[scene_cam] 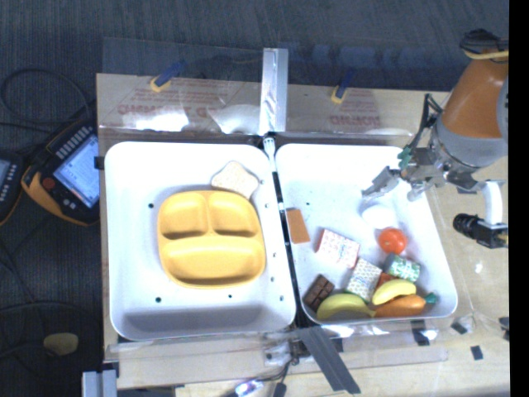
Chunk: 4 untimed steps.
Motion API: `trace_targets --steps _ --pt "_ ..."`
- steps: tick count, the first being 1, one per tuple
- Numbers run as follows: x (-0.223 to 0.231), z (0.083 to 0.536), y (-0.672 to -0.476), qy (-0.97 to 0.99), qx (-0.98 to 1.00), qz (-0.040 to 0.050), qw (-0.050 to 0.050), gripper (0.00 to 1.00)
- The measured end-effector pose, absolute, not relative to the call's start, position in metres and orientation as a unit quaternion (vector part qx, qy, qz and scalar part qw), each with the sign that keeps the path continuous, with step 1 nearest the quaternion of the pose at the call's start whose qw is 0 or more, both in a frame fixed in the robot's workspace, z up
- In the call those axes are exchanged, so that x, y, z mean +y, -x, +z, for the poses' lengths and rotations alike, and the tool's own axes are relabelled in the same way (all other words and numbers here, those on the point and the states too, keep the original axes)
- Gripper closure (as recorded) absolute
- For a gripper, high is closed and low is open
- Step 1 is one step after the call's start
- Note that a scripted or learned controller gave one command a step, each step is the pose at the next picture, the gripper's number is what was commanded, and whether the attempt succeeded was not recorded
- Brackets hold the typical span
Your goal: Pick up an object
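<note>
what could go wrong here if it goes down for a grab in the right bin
1. The toys are packed tight in the near corner: banana against carrot, with the patterned blocks beside them. The gripper could snag two things or close on none.
2. The tomato is round and may roll away when touched.
3. That pile sits against the right bin wall, so a descent there may hit the rim.

Yellow tray, red tomato
</note>
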<state>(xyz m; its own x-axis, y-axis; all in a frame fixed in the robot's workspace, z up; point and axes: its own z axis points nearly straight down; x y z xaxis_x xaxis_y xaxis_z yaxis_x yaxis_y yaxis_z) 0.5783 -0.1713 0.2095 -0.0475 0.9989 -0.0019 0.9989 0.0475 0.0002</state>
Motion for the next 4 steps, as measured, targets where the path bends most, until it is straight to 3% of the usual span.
trace_targets --steps 1,2,3,4 --pt "-0.206 0.098 -0.552 -0.737 0.676 0.0027 -0.001 0.0" --pt "-0.208 0.106 -0.55 -0.738 0.675 0.0012 -0.001 1.0" --pt "-0.17 0.202 -0.484 -0.723 0.691 -0.0003 -0.001 1.0" --pt "-0.18 0.205 -0.484 -0.707 0.707 -0.0011 0.0 1.0"
